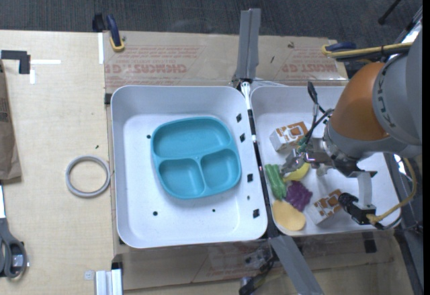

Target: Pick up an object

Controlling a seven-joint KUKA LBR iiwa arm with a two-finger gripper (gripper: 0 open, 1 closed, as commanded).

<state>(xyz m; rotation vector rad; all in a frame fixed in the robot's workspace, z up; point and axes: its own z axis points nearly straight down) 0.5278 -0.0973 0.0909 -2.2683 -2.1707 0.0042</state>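
The grey arm with its orange band (359,109) reaches in from the right and bends down over the right-hand shallow white bin (269,100), and this bin serves as the landmark for everything else. Inside it, near the middle of its left half, the two-finger gripper (295,162) sits low among a small heap of toy foods; whether it is spread or clenched cannot be told, as the metal tips blur into the items beneath them. Directly under the gripper lies a small yellow rounded piece (300,171), touching or nearly touching the tips (contact is not clear). Just above that, toward the bin's far wall, rests a small white box with orange-brown printing (289,134). Along the bin's left wall lies a green leafy plastic vegetable (275,180), with a purple knobbly piece (298,194) just beside it and a flat pale-yellow disc (290,217) near the bin's near-left corner. A second white-and-orange printed box (328,205) lies toward the near wall, right of the purple piece. Left of this bin, touching it along a shared edge, stands the other white bin (127,152), which carries a turquoise three-compartment plastic plate (196,156).
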